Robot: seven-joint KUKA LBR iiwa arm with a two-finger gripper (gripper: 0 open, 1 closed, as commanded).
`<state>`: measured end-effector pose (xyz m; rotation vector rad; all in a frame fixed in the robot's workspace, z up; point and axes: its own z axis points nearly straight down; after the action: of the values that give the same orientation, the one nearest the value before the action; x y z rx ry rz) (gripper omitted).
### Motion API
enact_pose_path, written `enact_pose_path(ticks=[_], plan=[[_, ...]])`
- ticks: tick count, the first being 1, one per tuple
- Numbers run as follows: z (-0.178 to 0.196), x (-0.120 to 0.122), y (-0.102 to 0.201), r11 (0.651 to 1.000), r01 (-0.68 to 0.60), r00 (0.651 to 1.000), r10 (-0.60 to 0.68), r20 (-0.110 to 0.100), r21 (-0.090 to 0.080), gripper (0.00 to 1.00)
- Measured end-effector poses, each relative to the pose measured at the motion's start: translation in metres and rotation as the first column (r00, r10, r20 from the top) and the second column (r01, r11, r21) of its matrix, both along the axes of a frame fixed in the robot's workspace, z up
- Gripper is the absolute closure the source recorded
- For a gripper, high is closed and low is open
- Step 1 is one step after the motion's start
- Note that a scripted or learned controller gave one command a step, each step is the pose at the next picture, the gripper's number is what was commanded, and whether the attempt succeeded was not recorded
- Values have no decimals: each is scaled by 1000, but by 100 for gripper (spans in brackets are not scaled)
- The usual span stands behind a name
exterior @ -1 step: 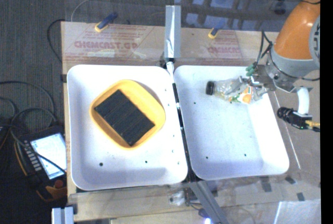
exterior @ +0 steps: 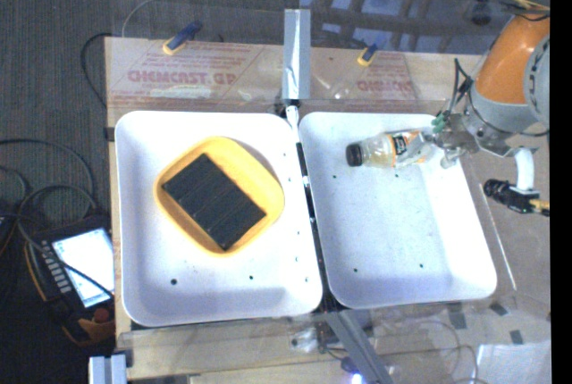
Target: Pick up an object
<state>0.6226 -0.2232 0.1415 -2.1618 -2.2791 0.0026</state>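
A small clear plastic bottle [exterior: 393, 148] with a dark cap and yellowish liquid lies crosswise over the far part of the right bin [exterior: 402, 239], cap pointing left. My gripper [exterior: 444, 141] comes in from the right and is shut on the bottle's base end, with its fingers on either side of it. The orange-banded wrist [exterior: 509, 74] rises behind it. The bottle tilts slightly, its base end higher than its cap. I cannot tell whether the cap end touches the bin floor.
The left bin [exterior: 143, 284] holds a yellow dish [exterior: 259, 168] with a black ribbed pad [exterior: 214, 200] in it. A metal divider post [exterior: 295, 61] stands behind the seam between the bins. A tablet [exterior: 76, 271] and cables lie on the floor at left.
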Motion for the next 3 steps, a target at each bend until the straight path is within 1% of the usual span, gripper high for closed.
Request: enact_pose_path(ticks=[1,2,3], plan=[[-48,33,0,891,-453,891,453,-16,15,0],[-52,35,31,931,-364,931,364,-41,-2,0],[-52,41,20,824,-567,824,567,-18,8,0]])
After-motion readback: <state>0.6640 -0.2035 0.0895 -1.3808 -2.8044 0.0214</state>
